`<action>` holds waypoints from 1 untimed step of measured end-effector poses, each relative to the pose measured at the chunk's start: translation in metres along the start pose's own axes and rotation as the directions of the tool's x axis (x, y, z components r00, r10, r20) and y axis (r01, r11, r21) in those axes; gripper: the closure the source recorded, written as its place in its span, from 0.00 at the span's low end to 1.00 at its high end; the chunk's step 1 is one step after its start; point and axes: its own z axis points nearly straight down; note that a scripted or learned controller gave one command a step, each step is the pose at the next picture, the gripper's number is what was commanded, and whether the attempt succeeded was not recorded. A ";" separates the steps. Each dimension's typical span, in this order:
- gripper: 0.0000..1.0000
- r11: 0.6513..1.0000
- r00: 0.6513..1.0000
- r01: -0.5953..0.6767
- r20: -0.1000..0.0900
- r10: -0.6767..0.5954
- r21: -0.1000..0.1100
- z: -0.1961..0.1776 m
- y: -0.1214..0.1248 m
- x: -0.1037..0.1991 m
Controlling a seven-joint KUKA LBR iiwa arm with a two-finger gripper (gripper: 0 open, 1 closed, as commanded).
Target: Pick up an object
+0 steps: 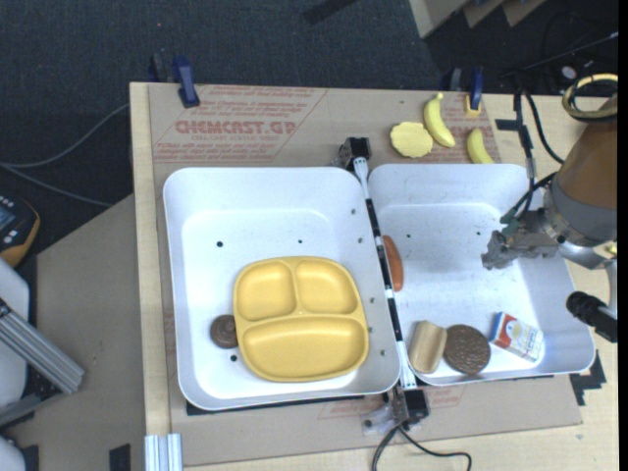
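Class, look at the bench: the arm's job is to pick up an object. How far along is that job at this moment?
Done: nothing looks lifted yet. The hot dog, gold cup, brown disc and small carton all lie in the right bin. In hand: the gripper hangs over that bin's bare right side with nothing between its fingers. Left: reaching an object, closing on it and lifting.

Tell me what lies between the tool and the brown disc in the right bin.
Nothing visible does. The tool hangs over the right bin's upper right part, and the brown disc lies at the near edge with bare white floor between them. A tan cup touches the disc's left side and a small carton lies to its right.
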 end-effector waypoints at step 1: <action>0.00 1.000 1.000 -0.002 -0.001 0.002 0.004 0.002 -0.001 -0.001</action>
